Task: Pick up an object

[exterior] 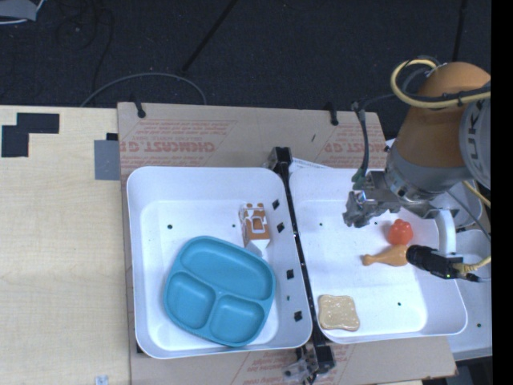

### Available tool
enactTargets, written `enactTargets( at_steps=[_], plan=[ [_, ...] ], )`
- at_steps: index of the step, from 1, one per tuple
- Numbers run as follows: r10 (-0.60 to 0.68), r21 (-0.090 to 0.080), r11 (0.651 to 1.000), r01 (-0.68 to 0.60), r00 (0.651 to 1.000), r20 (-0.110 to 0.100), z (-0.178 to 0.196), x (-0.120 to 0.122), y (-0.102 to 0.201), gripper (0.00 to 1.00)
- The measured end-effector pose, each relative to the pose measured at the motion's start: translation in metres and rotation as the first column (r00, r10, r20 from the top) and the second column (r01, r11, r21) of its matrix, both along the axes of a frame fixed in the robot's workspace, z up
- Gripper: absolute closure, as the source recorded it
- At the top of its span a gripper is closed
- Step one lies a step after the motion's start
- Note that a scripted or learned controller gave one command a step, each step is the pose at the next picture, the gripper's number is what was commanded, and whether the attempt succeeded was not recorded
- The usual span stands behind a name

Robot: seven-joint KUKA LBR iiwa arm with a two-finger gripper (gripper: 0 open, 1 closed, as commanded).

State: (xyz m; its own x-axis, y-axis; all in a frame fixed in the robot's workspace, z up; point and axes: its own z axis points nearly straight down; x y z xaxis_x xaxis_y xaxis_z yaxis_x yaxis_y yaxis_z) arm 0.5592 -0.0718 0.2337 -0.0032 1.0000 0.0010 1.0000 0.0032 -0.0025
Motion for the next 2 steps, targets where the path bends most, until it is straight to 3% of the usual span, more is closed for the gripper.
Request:
enactTargets(
  at_steps=[2],
  plan=[
    [0.001,0.000,1.000,-0.001,1.000,0.000,-0.011,0.034,0.091,1.00]
  ],
)
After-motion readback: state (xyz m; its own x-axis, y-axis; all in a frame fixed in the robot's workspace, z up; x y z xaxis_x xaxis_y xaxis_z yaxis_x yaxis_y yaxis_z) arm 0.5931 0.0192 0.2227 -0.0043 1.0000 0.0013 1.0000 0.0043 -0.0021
